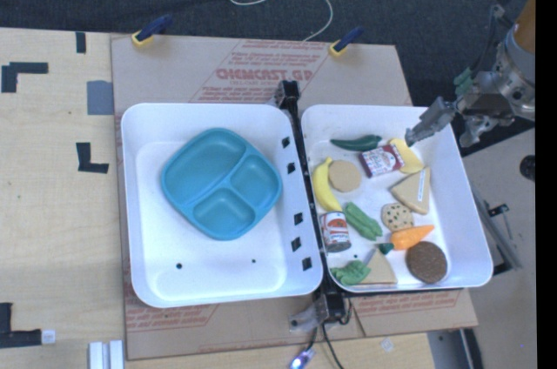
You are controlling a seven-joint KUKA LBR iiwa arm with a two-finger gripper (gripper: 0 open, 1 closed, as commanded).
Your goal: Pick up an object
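— Since the right bin (466, 211) holds all the toy food, which piece would you go for?

— Probably the banana (324, 185) — it lies along the bin's left wall, just beside the round tan biscuit (345, 177). It looks like light, stiff plastic, smooth enough to slip, so I'd pinch it across its narrow middle rather than at a tapered end.

— And the gripper (428, 124)?

— It hangs over the bin's upper right corner, close above the small yellow piece (407, 153) and near the red-and-white packet (380, 160). Whether it is parted or closed I cannot tell from this slant, and I see nothing caught in it.

— Anything easier to reach?

— The packet is closer, though flat things are awkward. The carrot (409, 238) and the brown cookie (426, 261) sit lower in the bin, crowded among neighbours. The left bin (139, 184) carries a blue divided plate (223, 184), well apart from the arm.
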